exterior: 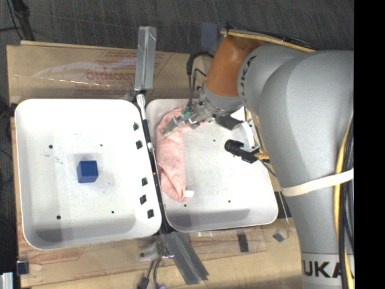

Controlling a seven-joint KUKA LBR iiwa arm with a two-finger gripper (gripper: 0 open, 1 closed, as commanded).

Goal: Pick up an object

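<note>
A pink cloth (171,158) lies crumpled along the left side of the right bin (222,212), stretching from the far corner toward the near wall. My gripper (180,120) is low over the cloth's upper end, near the bin's far left corner, and seems to touch the fabric. The wrist and the grey arm come in from the right and hide the bin's far right part. A small blue cube (88,171) sits alone on the floor of the left bin (36,221), far from the gripper.
A grey metal bar (145,62) stands behind the divider between the bins. Black clips (144,182) run along the divider. The bench around the bins is brown cardboard (72,71).
</note>
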